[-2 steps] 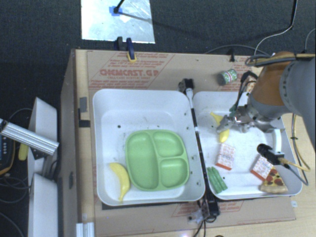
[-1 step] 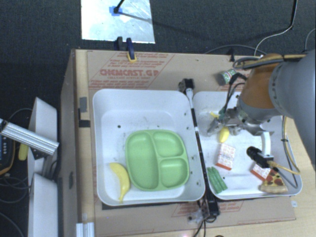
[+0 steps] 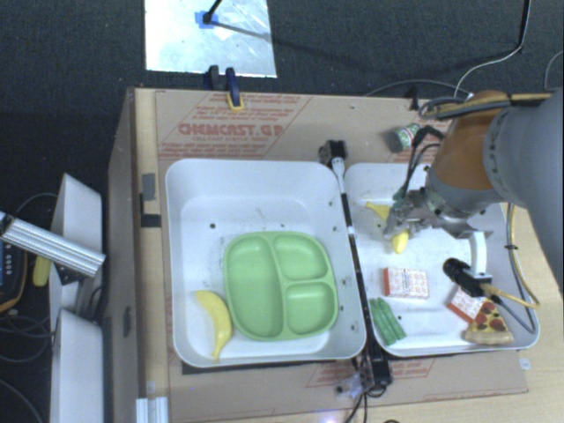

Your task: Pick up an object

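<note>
My gripper [image 3: 399, 227] is low in the right bin [image 3: 370, 179], near its left wall. A small yellow object [image 3: 399, 242] lies right under its tip, touching or nearly touching it. Another yellow piece [image 3: 379, 210] pokes out just to the gripper's left; whether the two are one thing I cannot tell, since the gripper hides the stretch between them. Nothing is visibly lifted off the bin floor.
The right bin also has a red-and-white box [image 3: 405, 281], a green ridged piece [image 3: 386, 318], a pizza slice [image 3: 487, 327] and a small red packet [image 3: 463, 305]. In the left bin [image 3: 189, 188] lie a green divided plate [image 3: 280, 285] and a banana [image 3: 216, 321].
</note>
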Available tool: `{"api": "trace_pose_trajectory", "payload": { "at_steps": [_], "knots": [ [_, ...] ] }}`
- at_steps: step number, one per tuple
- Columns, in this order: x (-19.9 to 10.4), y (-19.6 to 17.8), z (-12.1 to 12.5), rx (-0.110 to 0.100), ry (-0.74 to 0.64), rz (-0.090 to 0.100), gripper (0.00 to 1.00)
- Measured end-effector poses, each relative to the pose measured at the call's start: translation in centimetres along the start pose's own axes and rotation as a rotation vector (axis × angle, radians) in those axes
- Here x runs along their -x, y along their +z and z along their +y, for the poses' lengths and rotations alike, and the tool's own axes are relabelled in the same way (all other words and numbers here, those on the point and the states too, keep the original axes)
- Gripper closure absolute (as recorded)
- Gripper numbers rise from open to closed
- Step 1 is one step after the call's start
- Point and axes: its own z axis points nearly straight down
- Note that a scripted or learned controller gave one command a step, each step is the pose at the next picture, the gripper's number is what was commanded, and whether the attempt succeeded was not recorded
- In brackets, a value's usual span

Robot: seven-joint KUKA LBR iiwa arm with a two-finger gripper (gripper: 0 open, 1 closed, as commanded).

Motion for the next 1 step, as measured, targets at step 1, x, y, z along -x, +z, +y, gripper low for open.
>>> {"api": "trace_pose_trajectory", "payload": {
  "at_steps": [1],
  "knots": [
    [-5.22,-9.04,-4.35,0.002,0.001,0.000,1.00]
  ]
}}
